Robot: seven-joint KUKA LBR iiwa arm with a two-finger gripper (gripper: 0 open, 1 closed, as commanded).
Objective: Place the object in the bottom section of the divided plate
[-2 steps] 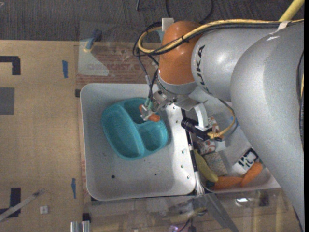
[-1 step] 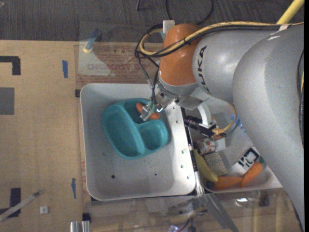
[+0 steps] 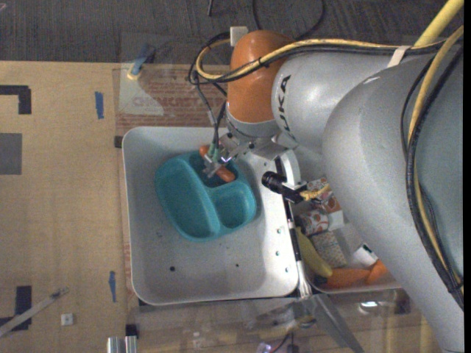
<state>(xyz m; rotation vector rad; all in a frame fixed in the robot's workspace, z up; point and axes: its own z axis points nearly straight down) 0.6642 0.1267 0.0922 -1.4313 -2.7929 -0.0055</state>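
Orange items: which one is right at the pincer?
The small orange piece at the teal divided plate's upper edge, beside the pincer; the other orange items lie in the right bin.

Bin floor [image 3: 221, 267] seemingly open below plate [image 3: 195, 201].

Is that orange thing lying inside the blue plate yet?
Cannot tell. The orange thing sits at the plate's upper edge, under the gripper, partly hidden.

"KUKA" lettering, dark, runs along grey arm [image 3: 309, 116] just below orange band [image 3: 254, 79]. Faint reddish print on clear sheet [image 3: 165, 98] far of left bin: unreadable.
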